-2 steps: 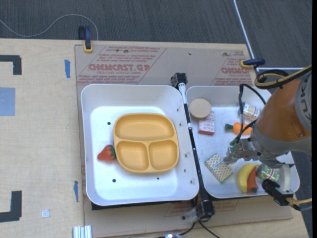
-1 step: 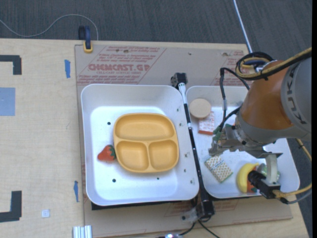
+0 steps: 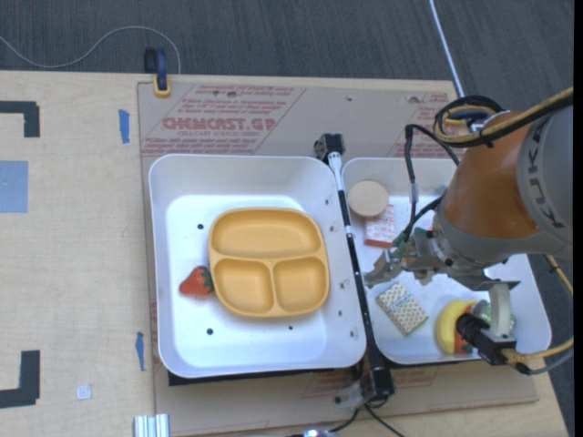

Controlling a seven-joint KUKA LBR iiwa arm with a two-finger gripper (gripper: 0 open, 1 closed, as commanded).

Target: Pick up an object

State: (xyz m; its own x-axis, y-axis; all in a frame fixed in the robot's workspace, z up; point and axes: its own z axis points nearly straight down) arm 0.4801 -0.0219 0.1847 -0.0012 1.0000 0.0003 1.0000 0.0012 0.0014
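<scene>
- Patterned, a small packet (image 3: 402,307) lies in the right bin (image 3: 537,330), just below our hand (image 3: 393,264).
- We cannot tell the hand's state.
- Beside the packet, toward the bin's near edge, sits a banana (image 3: 448,326).

Your left bin (image 3: 173,244) holds a tray (image 3: 269,260), strawberry (image 3: 195,283) touching its left; right bin (image 3: 537,330) holds disc (image 3: 368,198), banana (image 3: 447,326).

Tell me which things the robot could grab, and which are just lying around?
Things it could pick up:
- round wooden disc
- patterned packet
- yellow banana
- small orange piece
- strawberry
- yellow divided plate

Just lying around:
- two white bins
- cardboard sheet
- blue tape
- white cable
</scene>
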